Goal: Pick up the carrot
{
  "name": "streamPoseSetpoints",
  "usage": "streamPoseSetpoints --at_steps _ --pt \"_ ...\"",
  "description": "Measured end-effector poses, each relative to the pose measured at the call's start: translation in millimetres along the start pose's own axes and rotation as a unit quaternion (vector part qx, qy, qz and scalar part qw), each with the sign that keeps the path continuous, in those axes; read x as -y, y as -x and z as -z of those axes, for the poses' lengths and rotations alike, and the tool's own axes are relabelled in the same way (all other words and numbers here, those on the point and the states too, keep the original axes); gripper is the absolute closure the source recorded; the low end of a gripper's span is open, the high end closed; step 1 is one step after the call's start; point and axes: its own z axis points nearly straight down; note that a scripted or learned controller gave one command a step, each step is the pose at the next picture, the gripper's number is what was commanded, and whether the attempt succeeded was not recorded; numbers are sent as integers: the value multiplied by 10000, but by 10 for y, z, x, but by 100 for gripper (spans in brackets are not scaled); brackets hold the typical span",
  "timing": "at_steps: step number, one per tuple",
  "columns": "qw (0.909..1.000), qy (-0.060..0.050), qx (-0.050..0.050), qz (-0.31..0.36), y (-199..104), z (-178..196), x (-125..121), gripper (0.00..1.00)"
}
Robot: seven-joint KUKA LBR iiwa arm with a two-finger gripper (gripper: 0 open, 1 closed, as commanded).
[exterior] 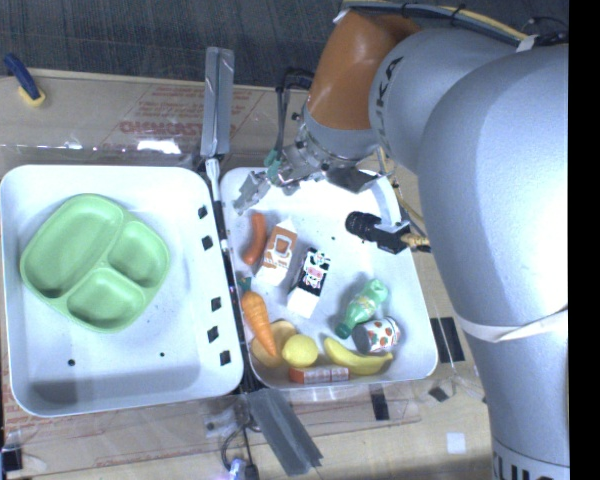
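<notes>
- Bench (100,103) of pale wood under dark floor, bearing two shallow white bins side by side: left bin (40,368) and right bin (410,298).
- One green divided plate (95,261) lay in the left bin, three compartments, toward its far-left part.
- One grey arm (480,168) with an orange band (355,63) reached in from the right, over the far end of the right bin.
- One gripper (265,181) hung above the right bin's far-left corner; whether it was clenched or released, cannot tell, and nothing was seen between its tips.
- One carrot (259,323) lay along the right bin's left wall, near end, tip pointing to the near side, touching a yellow lemon (300,350).
- One smaller orange sausage-like piece (255,239) lay farther up the same wall, just beside one orange-and-white carton (278,250).
- One black-and-white carton (313,273) sat mid-bin, next to the orange one.
- One green bottle (362,306) lay tilted right of centre, near one round red-and-white item (380,336).
- One banana (355,358) lay along the near wall, one small red packet (318,375) just beside it.
- One blue-and-yellow item (22,80) lay on the bench at far left.
</notes>
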Motion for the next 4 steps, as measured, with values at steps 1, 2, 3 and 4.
streamPoseSetpoints --at_steps 1,2,3,4 --pt "9944 -15 -9 1055 -606 -13 772 0" --pt "9944 -20 -11 1057 -1272 -17 1214 0" --pt "9948 -21 -14 1014 -935 -20 1381 0" --pt "9942 -11 -5 1078 -1426 -16 1188 0"
